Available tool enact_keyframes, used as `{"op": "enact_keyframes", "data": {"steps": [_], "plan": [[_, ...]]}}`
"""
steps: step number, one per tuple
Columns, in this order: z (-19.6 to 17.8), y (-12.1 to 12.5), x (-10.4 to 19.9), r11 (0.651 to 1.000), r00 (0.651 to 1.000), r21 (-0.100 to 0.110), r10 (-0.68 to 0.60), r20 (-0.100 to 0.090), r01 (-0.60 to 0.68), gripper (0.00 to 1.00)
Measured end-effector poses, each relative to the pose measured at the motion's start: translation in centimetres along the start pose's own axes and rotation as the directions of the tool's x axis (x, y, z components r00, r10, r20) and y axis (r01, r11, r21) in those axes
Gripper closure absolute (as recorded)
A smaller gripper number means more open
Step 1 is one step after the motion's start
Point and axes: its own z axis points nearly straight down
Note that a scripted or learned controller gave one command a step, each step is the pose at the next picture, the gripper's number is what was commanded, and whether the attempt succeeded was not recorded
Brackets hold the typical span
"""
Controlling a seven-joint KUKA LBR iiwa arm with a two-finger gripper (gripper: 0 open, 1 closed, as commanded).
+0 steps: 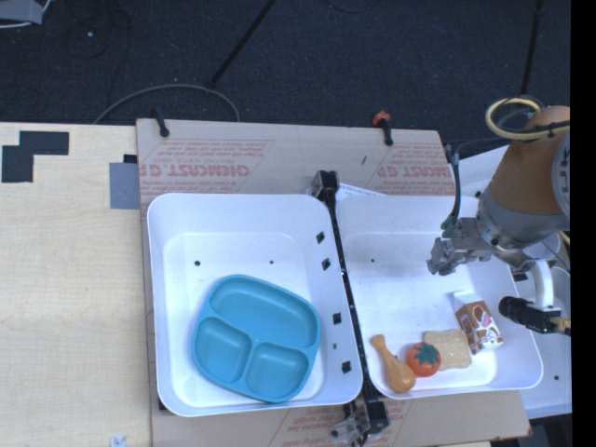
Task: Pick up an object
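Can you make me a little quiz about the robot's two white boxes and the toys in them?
1. True or false: the blue plate lies in the left bin.
2. Which toy touches the tomato? A) chicken leg B) blue plate C) clamp
3. Fill in: the pincer hovers over the ____ bin.

Key: 1 true; 2 A; 3 right.
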Motion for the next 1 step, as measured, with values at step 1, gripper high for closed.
{"op": "enact_keyframes", "data": {"steps": [1], "plan": [[-5.68, 1.06, -0.10, 1.000, 1.000, -0.001, -0.001, 0.000, 0.001, 1.00]]}}
